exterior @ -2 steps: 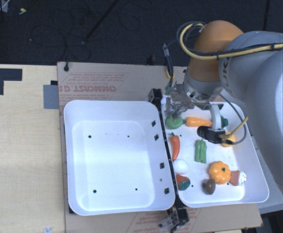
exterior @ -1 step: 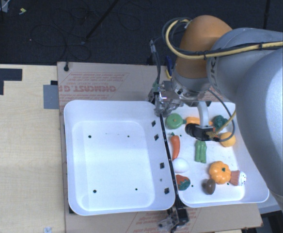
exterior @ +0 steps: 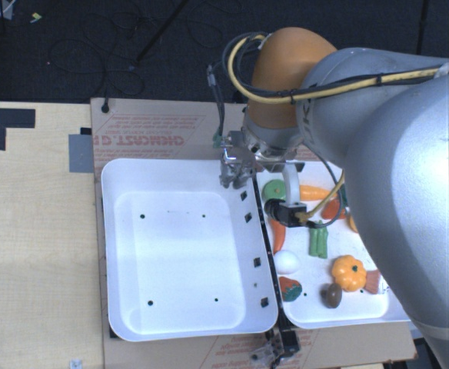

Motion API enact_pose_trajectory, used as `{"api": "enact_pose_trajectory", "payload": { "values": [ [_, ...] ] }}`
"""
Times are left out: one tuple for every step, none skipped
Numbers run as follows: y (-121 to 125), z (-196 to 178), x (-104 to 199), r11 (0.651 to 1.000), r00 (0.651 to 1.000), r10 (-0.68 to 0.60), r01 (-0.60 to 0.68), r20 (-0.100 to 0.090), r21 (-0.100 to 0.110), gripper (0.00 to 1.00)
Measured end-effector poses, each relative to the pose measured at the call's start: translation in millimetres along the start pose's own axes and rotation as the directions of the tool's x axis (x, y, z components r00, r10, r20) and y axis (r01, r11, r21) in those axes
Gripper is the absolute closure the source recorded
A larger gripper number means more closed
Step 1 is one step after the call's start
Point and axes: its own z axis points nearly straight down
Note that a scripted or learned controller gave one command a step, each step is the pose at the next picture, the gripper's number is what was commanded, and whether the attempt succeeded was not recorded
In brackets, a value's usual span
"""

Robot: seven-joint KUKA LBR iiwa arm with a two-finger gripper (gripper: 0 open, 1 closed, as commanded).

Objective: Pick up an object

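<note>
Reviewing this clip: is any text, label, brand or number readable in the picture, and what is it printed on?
One red printed line on the brown board under the bins, just above the left bin: it stands upside down and is too blurred to read with certainty.
More red print on the same board's bottom edge, below the bins: too small and blurred to read.
No readable text on the arm, the bins or the toy foods.

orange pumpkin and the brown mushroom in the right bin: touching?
Apart. The camera view shows a thin strip of white bin floor between the orange pumpkin and the brown mushroom, which lies just below-left of it.
</note>
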Motion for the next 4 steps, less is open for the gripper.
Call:
{"api": "enact_pose_trajectory", "payload": {
  "values": [
    [-5,-160,26,1.000,1.000,-0.001,0.001,-0.002,-0.015,1.00],
    [1,-187,63,1.000,1.000,0.002,-0.002,0.001,-0.002,1.00],
    [0,-213,59,1.000,1.000,-0.001,0.001,0.001,-0.001,1.00],
    [0,-242,75,1.000,1.000,0.002,-0.002,0.001,-0.003,1.00]
  ]
}}
